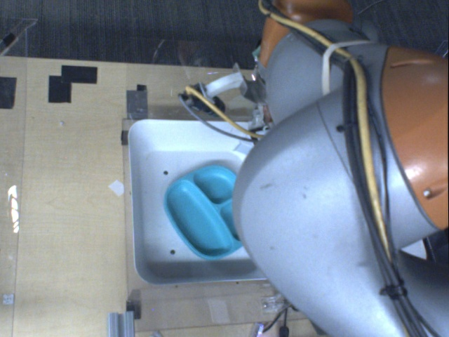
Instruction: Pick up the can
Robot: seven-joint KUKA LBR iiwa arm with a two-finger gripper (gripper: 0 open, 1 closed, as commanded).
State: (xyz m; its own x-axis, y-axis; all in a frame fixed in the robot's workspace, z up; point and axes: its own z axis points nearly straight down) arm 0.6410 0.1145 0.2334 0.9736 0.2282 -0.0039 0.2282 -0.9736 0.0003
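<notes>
Where the can lay could not be told: the arm [316, 209] reached in from the right and its thick grey body covered the right part of the white bin [147, 209] and everything beyond it. Whether the tool was apart or together could not be told either. In the part of the bin left open to view lay a blue divided dish [200, 213], tilted a little against the bin's floor, its right end passing under the arm. The bare white floor around it showed two small dark holes. Above the bin's far rim, white and metal fittings [242, 86] stood at the arm's narrow end, and a loop of dark and yellow cable [210, 114] hung from them over that rim. A yellow cable [351, 83] ran along the grey body, tied by a white strap, beside the orange band [421, 118]. The bin sat on a pale wooden worktop [63, 188], which bore black marks [70, 79] near its far edge and a small white scrap [116, 187] just left of the bin. Beyond the worktop lay dark floor [105, 12].
</notes>
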